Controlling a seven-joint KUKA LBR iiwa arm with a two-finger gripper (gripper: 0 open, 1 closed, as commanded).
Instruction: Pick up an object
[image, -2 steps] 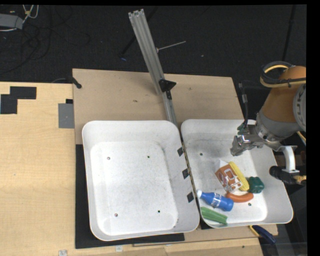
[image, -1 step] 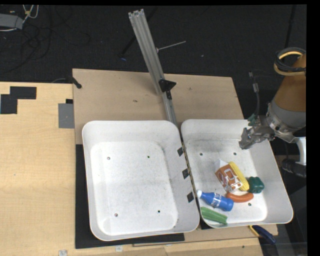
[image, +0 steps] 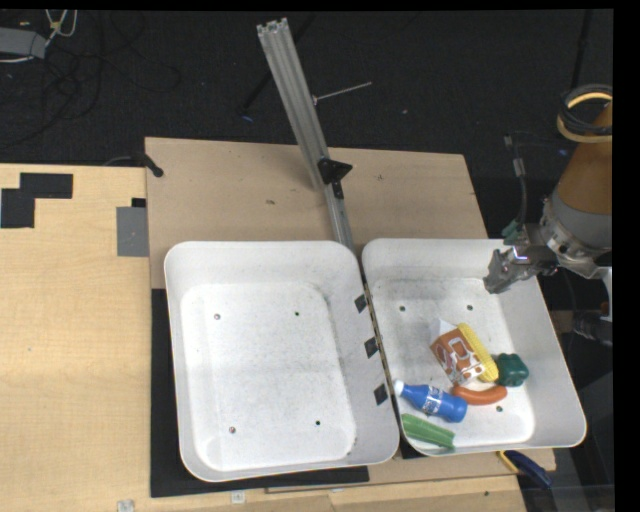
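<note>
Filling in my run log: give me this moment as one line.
gripper: above right bin's far right edge, nothing seen held | objects: small pile at bin's near end, blue bottle, green piece | left bin

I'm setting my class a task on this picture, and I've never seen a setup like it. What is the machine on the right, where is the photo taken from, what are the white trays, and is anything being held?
The photo comes from one fixed camera above the bench, looking down at a slant. The machine on the right is a robot arm, grey with an orange band. At its end is a gripper, a two-finger claw for picking things up. It is above the far right part of the right bin, and I see nothing between its fingers.

The two shallow white trays are bins set side by side. The left bin sits beside the right one, which holds a small pile of toys near its front: a blue bottle, a green piece, an orange sausage shape, a yellow piece and a dark green one.
</note>
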